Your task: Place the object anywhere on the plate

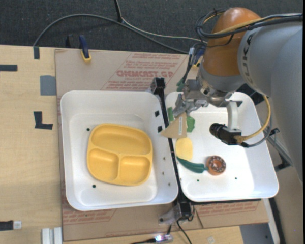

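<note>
A light wooden bench (20,136) seen from above at a slant, with several dark tape marks on its bare left part. A brown cardboard sheet (137,70) printed with red lettering lies flat on the bench. Two shallow white bins sit on the cardboard side by side, touching: the left bin (71,151) and the right bin (254,184). A yellow and blue clamp (84,49) grips the cardboard's far edge

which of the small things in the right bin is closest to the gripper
The tan wedge-shaped piece, at the bin's left edge right under the gripper. The pale yellow piece, green strip and round doughnut-like toy lie farther down the bin.
</note>
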Available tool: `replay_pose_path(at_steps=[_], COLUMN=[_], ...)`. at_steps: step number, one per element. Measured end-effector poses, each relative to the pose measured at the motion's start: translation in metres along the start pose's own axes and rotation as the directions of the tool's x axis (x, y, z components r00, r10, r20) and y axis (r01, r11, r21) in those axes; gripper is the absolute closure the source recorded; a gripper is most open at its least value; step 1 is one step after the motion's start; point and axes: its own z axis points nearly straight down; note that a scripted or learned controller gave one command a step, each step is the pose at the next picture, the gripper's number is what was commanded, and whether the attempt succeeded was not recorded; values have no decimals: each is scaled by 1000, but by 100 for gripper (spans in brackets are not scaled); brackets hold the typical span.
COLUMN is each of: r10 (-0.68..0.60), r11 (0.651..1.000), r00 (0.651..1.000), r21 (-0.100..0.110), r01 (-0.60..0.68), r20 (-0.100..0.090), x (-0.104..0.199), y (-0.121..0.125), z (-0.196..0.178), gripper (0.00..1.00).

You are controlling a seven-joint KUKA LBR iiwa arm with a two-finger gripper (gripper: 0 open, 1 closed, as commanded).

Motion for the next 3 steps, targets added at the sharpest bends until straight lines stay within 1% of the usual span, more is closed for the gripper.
replay_pose_path(at_steps=[1,2,3], r10=[0,-2,-1], r11=[1000,1000,1000], r00=[1000,1000,1000], r21=[2,0,3], r01=[0,2,1], r20=[0,-1,1], x=[49,105,157], y=[-6,-8,-12], z=[12,-1,17], gripper=[100,100,100])
